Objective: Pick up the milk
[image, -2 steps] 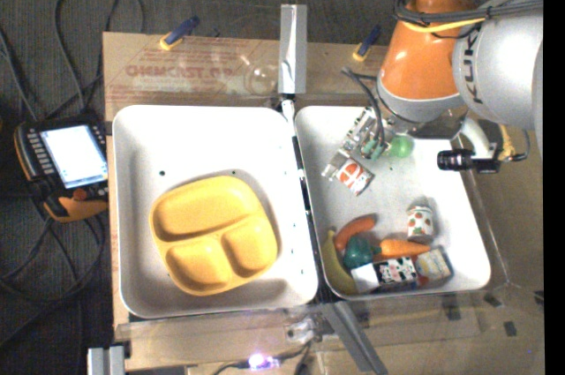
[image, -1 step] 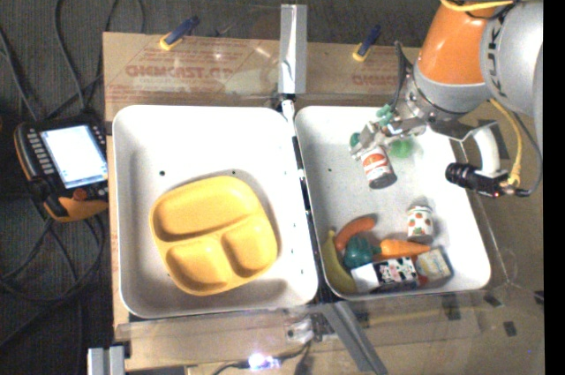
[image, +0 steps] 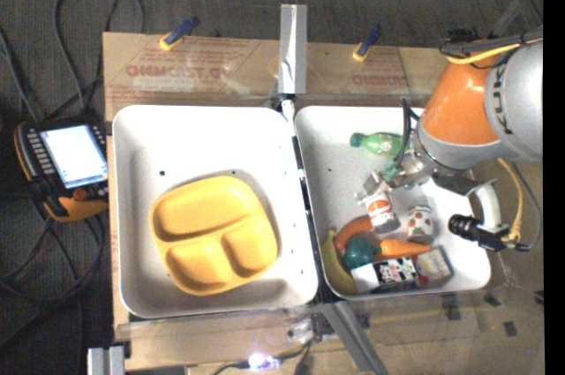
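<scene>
one fixed overhead camera, slanted, both bins [image: 132, 188]

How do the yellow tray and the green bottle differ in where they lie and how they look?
The yellow tray lies in the left bin; the green bottle lies in the right bin. The tray is far larger, wide and flat with three compartments; the bottle is small and slim, lying on its side. The tray sits alone; the bottle shares its bin with other items. Both rest on a bin floor.
</scene>
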`<state>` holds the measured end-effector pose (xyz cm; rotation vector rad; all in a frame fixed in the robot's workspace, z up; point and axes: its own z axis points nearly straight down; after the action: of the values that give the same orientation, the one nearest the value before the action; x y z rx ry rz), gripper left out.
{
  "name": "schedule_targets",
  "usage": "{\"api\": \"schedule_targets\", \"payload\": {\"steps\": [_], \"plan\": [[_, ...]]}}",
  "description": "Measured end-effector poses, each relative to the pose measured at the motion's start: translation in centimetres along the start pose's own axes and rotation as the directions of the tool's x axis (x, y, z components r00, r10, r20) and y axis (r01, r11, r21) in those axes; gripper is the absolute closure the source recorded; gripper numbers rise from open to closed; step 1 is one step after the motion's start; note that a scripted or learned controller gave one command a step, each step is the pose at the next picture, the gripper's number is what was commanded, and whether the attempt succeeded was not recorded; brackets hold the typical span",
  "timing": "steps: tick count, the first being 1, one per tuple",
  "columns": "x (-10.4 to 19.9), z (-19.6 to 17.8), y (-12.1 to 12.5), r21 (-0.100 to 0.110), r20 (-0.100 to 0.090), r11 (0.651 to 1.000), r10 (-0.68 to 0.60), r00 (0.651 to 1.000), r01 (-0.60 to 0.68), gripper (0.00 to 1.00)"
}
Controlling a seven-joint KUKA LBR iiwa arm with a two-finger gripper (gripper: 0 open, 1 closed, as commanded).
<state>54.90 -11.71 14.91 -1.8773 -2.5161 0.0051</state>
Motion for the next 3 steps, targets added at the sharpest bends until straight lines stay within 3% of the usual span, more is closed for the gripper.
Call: {"api": "schedule_targets", "payload": {"steps": [1,2,3], "plan": [[0.0,0.0,0.0,-0.001,-0.001,1.0,0.0,1.0,0.0,0.0],[0.8,5.9,-3.5,-0.016,0.005,0.999,-0.031,1.0,0.031,0.0],[2.4,3.5,-3.2,-0.004,-0.001,0.964,0.266,0.964,-0.266,0.0]]}}
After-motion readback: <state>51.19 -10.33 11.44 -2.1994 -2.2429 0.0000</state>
